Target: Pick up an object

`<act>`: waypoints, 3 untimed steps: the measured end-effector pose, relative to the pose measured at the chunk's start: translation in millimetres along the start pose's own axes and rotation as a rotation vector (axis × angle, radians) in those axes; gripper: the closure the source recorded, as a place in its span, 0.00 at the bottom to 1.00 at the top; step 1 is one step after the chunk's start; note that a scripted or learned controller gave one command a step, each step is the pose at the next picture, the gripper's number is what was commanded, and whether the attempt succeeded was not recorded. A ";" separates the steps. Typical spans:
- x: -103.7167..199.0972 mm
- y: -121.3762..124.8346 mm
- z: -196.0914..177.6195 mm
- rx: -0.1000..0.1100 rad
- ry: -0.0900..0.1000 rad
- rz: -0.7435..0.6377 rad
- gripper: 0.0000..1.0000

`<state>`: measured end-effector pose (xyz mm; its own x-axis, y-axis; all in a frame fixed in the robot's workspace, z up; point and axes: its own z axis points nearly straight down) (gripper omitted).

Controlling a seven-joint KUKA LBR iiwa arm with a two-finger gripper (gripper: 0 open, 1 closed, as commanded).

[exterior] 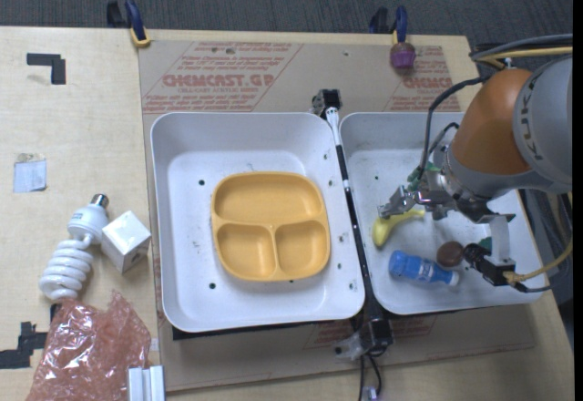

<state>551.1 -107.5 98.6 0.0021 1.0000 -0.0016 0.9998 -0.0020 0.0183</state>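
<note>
left bin (173, 208): shallow, white. Holds one yellow divided tray (271, 226) lying flat about mid-bin, three compartments, all bare.
right bin (364, 139): shallow, white, touching the left bin along a shared edge. Holds a banana (393, 226), a blue bottle (421, 269) and a small brown round object (449, 253).
banana: yellow, near the right bin's left wall, lying at a slant, upper end just under the gripper.
blue bottle: on its side, below the banana, near the bin's front wall.
brown round object: just right of the bottle, above its cap end.
arm (510, 130): grey with orange band, reaching in from the right over the right bin.
gripper (403, 202): low over the right bin at the banana's upper end. Fingers: cannot tell whether open or closed; contact with banana unclear.
bench, left of bins: spiral light bulb (73, 253), small white cube (126, 240), crumpled pinkish plastic (86, 354).
board behind bins: small purple object (403, 55) near a clamp.
</note>
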 end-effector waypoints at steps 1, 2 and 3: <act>13.4 -52.7 0.6 0.004 0.001 0.000 0.00; 14.4 -68.2 0.6 0.002 0.000 0.000 0.00; 14.6 -66.1 -10.5 0.000 0.003 0.001 1.00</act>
<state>484.8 -92.7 107.9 0.0027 1.0000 0.0011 0.9998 -0.0028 0.0181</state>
